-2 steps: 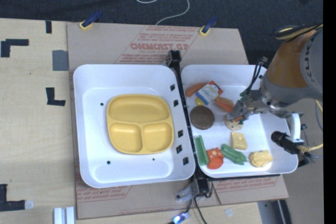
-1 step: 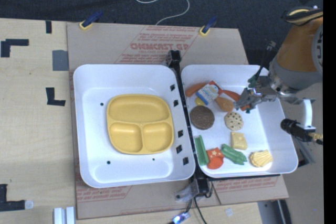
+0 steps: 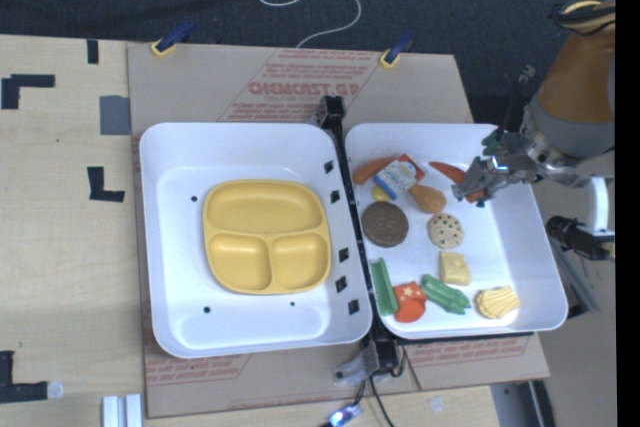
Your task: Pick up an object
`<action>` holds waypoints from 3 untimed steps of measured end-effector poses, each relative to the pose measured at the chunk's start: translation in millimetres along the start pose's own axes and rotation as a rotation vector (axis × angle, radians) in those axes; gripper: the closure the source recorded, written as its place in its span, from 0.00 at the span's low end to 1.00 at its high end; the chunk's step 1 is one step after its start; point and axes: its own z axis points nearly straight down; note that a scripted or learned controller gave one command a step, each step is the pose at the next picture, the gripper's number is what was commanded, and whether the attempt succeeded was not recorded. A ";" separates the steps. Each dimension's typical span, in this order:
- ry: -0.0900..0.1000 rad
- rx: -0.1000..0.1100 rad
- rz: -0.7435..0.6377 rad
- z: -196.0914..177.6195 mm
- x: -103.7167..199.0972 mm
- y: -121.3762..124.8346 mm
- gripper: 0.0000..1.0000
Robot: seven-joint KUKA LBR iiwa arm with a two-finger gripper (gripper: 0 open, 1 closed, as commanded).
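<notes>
Gripper (image 3: 478, 183): we see it at the upper right of the right bin (image 3: 530, 260), just above the bin floor; we cannot tell its state.
Nearest objects: an orange carrot-like piece (image 3: 447, 171) just left of the gripper; a speckled cookie (image 3: 445, 231) below it.
Other objects: we note a brown disc (image 3: 385, 224), a yellow block (image 3: 455, 268), and green pieces (image 3: 444, 295) lower in that bin.
Left bin (image 3: 165, 215): it holds a yellow divided tray (image 3: 267, 235).
</notes>
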 end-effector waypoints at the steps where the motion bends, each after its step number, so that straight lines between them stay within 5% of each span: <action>1: 0.003 0.004 -0.006 0.3 62.2 4.3 1.00; 3: 0.001 0.004 -0.005 -4.9 162.9 20.9 1.00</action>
